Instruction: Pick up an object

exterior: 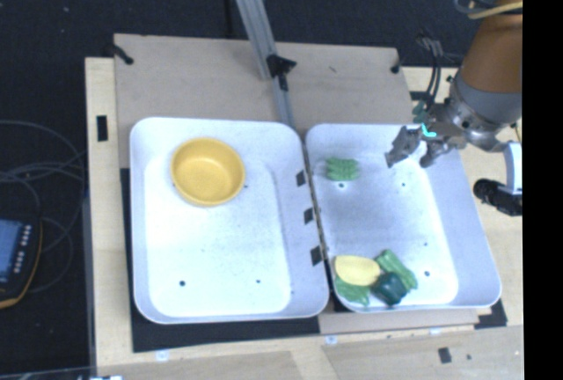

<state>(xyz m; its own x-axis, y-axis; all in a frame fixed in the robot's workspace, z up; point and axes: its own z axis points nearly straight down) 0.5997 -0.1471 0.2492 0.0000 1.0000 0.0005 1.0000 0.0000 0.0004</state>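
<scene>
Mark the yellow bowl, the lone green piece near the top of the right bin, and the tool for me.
yellow bowl (208,171): camera view, on its inner floor, left bin.
green piece (342,168): camera view, on its middle, right bin's upper left.
tool (413,153): camera view, midway between its fingertips, above the right bin's upper part.

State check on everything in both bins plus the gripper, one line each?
yellow bowl: upright, in the left bin, near its far left corner.
light green piece: lying alone in the right bin, near the divider.
yellow piece: lying in the right bin's near corner, touching the green ones.
green pieces: clustered beside the yellow piece.
gripper: open, over the right bin, holding nothing.
</scene>
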